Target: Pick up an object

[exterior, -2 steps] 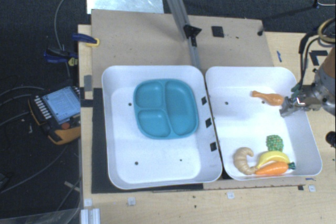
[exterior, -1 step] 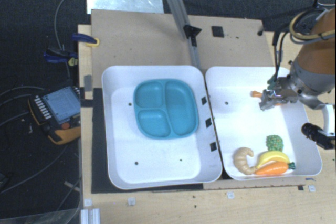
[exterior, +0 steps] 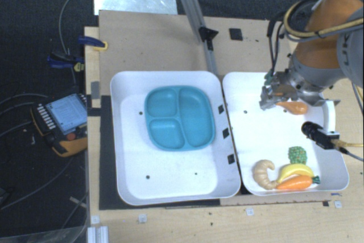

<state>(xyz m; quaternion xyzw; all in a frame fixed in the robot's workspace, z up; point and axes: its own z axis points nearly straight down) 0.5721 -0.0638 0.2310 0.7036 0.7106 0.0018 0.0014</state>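
Camera view: tool sits low over the right bin, upper part. An orange object lies just beside it; can't tell if it's gripped. Croissant, banana, carrot and broccoli cluster at the bin's near corner. Blue divided plate lies in the left bin.

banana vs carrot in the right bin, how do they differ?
Colour: the banana is yellow, the carrot is orange with a green tip at its right end. Shape: the banana curves in an arc, the carrot runs straighter. Place: the banana lies just above the carrot in the view, touching it. Both sit at the right bin's lower edge, beside the croissant.
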